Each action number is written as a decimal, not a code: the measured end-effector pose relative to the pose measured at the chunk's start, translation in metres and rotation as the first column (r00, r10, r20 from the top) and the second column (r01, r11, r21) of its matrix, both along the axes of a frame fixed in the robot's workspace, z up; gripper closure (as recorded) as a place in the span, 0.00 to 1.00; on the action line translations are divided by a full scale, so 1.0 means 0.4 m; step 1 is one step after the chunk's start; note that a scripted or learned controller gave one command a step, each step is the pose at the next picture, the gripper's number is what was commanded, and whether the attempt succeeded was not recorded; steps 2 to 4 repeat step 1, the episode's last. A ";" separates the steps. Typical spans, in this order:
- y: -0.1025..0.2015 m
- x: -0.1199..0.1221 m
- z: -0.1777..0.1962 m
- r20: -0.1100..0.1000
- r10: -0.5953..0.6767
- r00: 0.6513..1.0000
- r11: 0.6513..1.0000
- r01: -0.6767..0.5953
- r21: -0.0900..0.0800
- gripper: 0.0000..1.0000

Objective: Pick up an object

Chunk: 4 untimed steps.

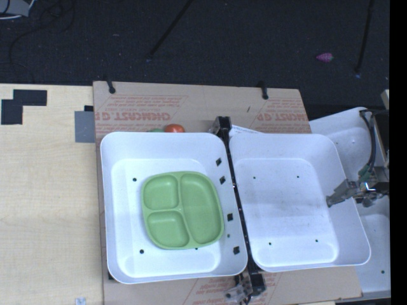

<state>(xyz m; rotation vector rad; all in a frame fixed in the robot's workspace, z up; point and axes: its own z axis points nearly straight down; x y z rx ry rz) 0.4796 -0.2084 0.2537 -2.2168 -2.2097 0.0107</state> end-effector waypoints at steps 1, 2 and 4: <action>0.001 0.006 0.014 0.012 0.003 1.000 1.000 -0.003 -0.003 0.00; 0.001 0.006 0.014 0.012 0.003 1.000 1.000 -0.003 -0.003 0.00; 0.001 0.006 0.014 0.012 0.003 1.000 1.000 -0.003 -0.003 0.00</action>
